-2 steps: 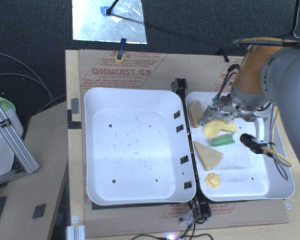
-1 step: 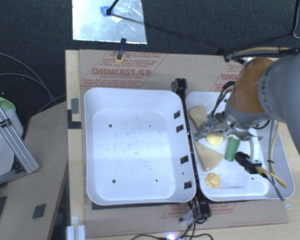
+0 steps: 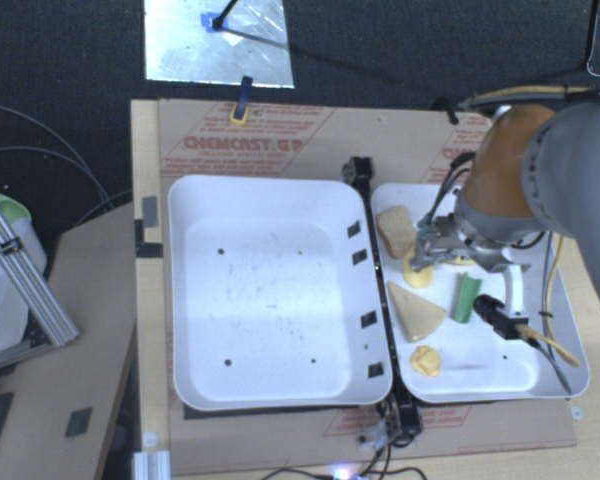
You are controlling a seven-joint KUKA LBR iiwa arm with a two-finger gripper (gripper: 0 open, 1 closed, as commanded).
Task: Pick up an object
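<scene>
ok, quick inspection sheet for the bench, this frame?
Surface: bench covered by printed cardboard, bearing left bin and right bin side by side.
Job's things: in right bin, bread-like piece, tan wedge, green block, small yellow lump, yellow piece under the gripper.
Clutter: blue-yellow clamp at bench's far edge.
Grippers: gripper low in right bin; grasp unclear.
Cables: yellow cable across right bin; black cable on floor, left.
Surroundings: dark carpet, foil sheet.
</scene>
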